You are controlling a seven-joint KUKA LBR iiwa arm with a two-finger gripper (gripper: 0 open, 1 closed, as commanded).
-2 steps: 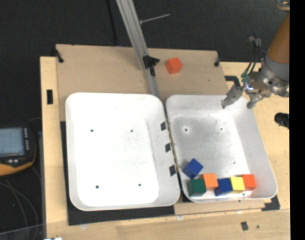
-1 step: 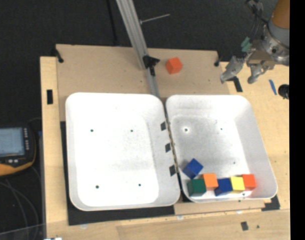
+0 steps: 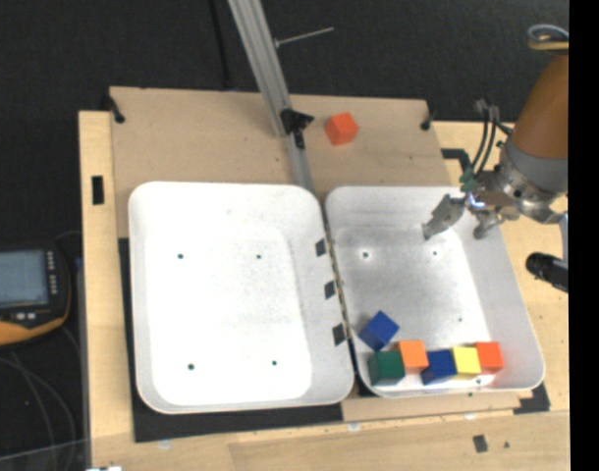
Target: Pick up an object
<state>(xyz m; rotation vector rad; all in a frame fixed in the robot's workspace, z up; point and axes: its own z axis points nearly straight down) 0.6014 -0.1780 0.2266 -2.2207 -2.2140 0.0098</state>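
Lighting: even, moderately bright overhead. White bins (image 3: pixel 231 292) nearly washed out, surface detail faint. Floor around the desk (image 3: pixel 378 155) very dark. Shadows: soft and short, beneath the end effector (image 3: pixel 462 216) on the bin floor. Glare: none strong. Focus: slightly soft overall, colours of blocks still distinct.
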